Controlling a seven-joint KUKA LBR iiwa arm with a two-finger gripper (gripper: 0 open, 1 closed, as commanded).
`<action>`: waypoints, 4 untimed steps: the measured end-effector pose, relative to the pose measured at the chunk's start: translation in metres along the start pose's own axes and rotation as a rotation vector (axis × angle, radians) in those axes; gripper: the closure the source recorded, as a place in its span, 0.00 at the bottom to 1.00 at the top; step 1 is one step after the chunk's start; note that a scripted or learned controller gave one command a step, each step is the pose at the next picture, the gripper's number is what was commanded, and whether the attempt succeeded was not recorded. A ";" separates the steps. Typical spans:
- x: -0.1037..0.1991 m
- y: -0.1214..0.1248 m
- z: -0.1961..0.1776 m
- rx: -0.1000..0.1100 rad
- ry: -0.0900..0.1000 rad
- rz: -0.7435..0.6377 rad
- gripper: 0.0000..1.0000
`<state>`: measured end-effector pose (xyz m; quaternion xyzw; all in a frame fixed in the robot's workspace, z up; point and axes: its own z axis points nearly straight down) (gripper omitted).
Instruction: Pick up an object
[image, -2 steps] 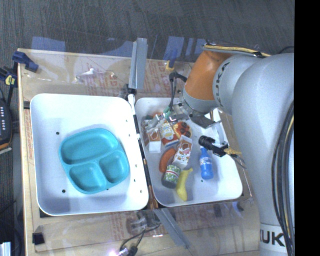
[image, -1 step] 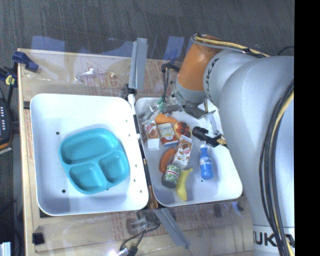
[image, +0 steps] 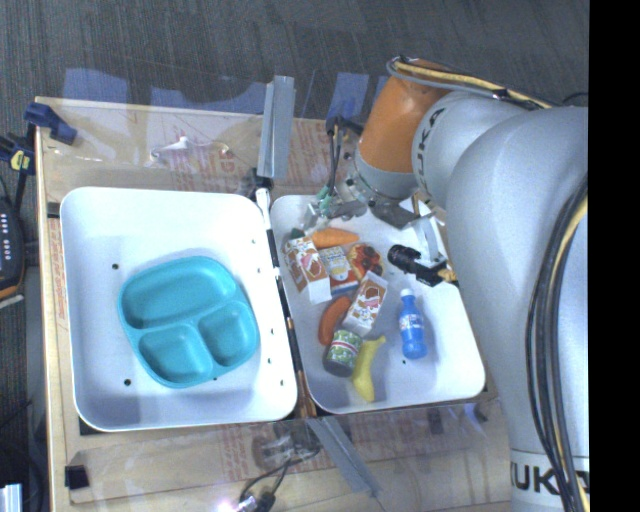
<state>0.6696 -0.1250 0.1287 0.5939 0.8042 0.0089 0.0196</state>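
Dark carpet (image: 200, 40) runs across the top of the frame. Below it is a pale bench (image: 150, 150) w/ two white bins side by side.

The left bin (image: 90, 215) fills the centre-left and holds just a teal tray (image: 185, 320) w/ three compartments, lying flat near its middle.

Your pick candidates all sit in the right bin (image: 450, 370), centre-right, packed toward its left half:
- carrot (image: 335, 238) at the top of the pile, lying across
- carton (image: 303, 265) just below it, by the bin's left wall
- pack (image: 337, 265) touching the carton's right side
- box (image: 366, 302) tilted, below and right of the pack
- orange stick (image: 333, 320) leaning along the box's left edge; can't tell what it is
- can (image: 343, 352) w/ a green label, at the stick's lower end
- yellow piece (image: 367, 370) beside the can, at the bin's lower edge
- blue bottle (image: 412, 327) right of the box, set apart from the rest

So it's crowded: carrot, carton and pack touch or overlap. Only the bottle has bare bin around it.

The arm (image: 500, 200) comes in from the right and covers the bin's upper-right corner. Its orange band (image: 395, 125) sits top centre-right. The gripper (image: 335, 205) points down-left at the bin's upper edge, just above the carrot. You can't tell if it's released or clenched, and nothing shows in its grasp.
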 end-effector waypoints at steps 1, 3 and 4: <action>0.000 0.000 0.000 0.000 0.000 0.000 0.00; 0.000 -0.037 0.017 0.023 0.015 -0.135 1.00; 0.002 -0.009 -0.089 0.039 0.019 0.107 1.00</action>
